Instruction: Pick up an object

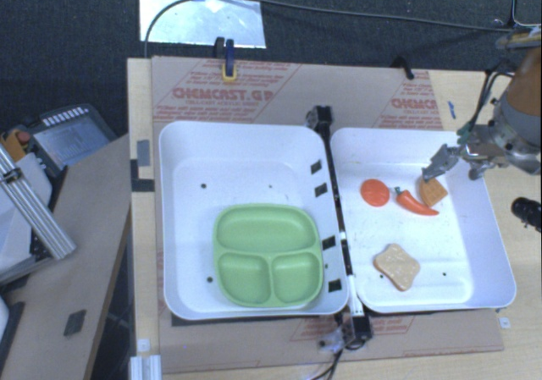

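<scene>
Right bin (483,226) holds four small items: round orange tomato (375,192), red-orange pepper (417,203), tan block (434,191) and bread slice (397,266). Pincer (442,162) hovers at the bin's far right, just above the block; fingers look apart w/ nothing between them. Pepper is the likely pick: prob. light, stiff plastic, a bit slick. Its long axis runs upper-left to lower-right, tip toward lower right; best gripped across mid-body. Green tray (268,253) sits in left bin.
</scene>
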Action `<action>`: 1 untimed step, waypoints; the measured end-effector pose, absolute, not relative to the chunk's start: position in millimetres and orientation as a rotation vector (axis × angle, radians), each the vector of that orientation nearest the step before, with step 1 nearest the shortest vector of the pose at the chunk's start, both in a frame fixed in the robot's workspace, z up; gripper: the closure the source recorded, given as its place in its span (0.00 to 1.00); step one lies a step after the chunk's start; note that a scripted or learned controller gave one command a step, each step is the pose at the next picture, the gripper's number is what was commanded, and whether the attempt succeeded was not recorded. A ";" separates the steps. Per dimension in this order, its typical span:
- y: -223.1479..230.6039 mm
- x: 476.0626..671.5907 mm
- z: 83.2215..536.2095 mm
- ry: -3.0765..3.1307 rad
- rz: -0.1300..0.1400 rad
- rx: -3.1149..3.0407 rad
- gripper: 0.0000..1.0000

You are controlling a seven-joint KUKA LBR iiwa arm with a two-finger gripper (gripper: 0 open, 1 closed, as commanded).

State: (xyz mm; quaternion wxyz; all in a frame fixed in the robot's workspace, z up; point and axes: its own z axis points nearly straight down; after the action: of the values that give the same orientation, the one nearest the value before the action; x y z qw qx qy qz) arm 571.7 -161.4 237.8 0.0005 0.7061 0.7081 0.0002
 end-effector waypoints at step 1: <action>-164.4 567.1 194.7 2.223 -0.001 2.221 0.00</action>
State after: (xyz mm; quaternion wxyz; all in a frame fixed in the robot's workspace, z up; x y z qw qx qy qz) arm 567.1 -164.4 194.7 -0.0004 0.7067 0.7075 -0.0005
